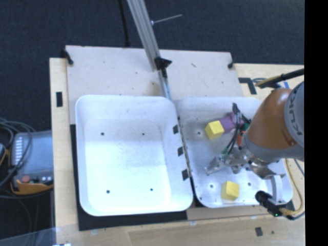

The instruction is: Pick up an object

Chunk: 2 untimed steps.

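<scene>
Three small blocks lie in the right bin (201, 196). One yellow block (214, 129) sits near the bin's middle, with a purple block (227, 121) touching its far right side. A second yellow block (230, 190) rests close to the front wall. My gripper (227, 164) hangs low over the bin floor between the two yellow blocks, just above the nearer one. The grey wrist and orange band (270, 122) cover the bin's right part. I see no block in the gripper.
The left bin (82, 137) stands beside the right one, and their walls meet at the middle. A slanted aluminium post (146, 29) rises behind the bins. Cables run along the wrist and past the bench's right edge.
</scene>
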Motion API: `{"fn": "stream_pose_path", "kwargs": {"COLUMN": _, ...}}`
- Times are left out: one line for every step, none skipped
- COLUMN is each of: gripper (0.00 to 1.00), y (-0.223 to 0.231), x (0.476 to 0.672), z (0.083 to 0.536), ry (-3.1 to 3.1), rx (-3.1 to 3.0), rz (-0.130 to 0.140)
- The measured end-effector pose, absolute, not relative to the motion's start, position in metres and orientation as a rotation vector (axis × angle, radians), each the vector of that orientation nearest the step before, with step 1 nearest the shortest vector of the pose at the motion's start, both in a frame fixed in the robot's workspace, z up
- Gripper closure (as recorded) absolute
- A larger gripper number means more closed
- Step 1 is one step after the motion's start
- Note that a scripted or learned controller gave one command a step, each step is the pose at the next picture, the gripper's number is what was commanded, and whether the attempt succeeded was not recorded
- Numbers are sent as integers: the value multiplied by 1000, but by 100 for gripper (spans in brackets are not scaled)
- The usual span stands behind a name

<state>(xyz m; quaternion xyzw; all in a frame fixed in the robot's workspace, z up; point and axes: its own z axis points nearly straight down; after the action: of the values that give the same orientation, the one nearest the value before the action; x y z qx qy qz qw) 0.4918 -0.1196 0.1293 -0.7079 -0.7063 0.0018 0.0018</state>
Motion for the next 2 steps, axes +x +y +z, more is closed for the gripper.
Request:
{"fn": "stream_pose_path", "kwargs": {"gripper": 100, "y": -121, "x": 494, "z": 143, "ry": -2213, "rx": -2239, "rz": -4}}
{"fn": "stream_pose_path", "kwargs": {"gripper": 100, "y": -125, "x": 495, "z": 207, "ry": -2230, "rx": -2224, "rz": -6}}
